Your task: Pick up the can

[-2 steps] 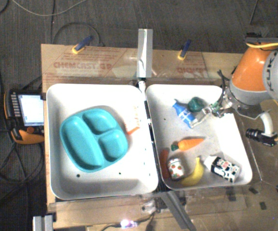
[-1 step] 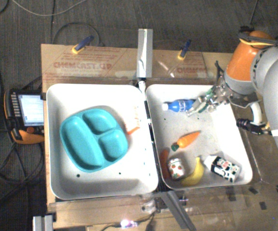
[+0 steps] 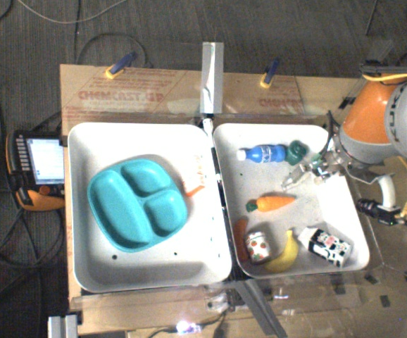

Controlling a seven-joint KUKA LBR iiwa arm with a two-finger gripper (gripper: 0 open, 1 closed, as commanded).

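Note:
The can (image 3: 258, 247) is small and white with red marks. It stands near the front left corner of the right bin (image 3: 344, 203), touching a yellow banana (image 3: 284, 255). My gripper (image 3: 297, 174) hovers over the right bin's back right part, above and right of an orange carrot (image 3: 272, 203). It is well away from the can. Its silver fingers point left, open, with nothing between them.
A blue bottle (image 3: 263, 153) and a dark green object (image 3: 298, 148) lie at the right bin's back. A black-and-white carton (image 3: 328, 247) sits at its front right. The left bin (image 3: 84, 259) holds a teal divided plate (image 3: 141, 203) and a small orange piece (image 3: 194, 189).

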